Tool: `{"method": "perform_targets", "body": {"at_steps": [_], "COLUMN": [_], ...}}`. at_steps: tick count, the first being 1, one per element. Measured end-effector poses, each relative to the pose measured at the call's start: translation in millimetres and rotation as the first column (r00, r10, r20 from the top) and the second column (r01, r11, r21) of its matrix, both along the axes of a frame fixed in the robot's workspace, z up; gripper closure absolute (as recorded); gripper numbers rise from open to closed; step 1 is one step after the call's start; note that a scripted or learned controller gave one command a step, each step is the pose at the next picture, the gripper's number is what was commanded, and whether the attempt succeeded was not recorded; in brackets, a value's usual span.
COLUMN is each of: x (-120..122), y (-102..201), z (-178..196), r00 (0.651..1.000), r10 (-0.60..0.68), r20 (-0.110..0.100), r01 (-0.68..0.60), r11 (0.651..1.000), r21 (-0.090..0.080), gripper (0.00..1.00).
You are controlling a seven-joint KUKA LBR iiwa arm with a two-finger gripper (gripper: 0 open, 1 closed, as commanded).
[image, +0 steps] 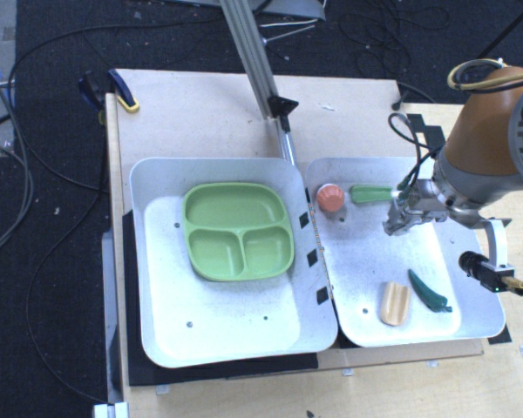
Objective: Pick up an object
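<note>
1. Camera view: the arm [488, 138] reaches in from the right over the right bin [366, 320]. Its gripper [399, 222] hangs low above the far half of that bin; whether the jaws are apart or closed cannot be told, and nothing is seen held.
2. In the right bin, an orange-red ball [330, 198] lies far left, touching a light green piece [370, 195]. A tan block [394, 304] and a dark green pepper [428, 290] lie near, right.
3. In the left bin [157, 320], a green divided plate [239, 231] sits.
</note>
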State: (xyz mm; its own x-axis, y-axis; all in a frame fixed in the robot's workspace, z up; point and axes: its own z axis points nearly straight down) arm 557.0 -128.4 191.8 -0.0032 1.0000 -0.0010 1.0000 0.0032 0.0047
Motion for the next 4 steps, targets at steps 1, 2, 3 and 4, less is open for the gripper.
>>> {"method": "perform_targets", "body": {"at_steps": [1, 2, 3, 4], "x": [1, -11, -19, -34], "y": [0, 42, 93, 136], "z": [53, 54, 60, 50], "r00": [1.0, 1.0, 1.0, 1.0], "r10": [0.0, 0.003, 0.005, 0.003], "r20": [0.001, -0.006, -0.005, -0.008], "r01": [0.0, -0.003, -0.005, -0.003], "r11": [1.0, 1.0, 1.0, 1.0], "r21": [-0.001, 0.002, 0.003, 0.002], "gripper": [1.0, 1.0, 1.0, 1.0]}}
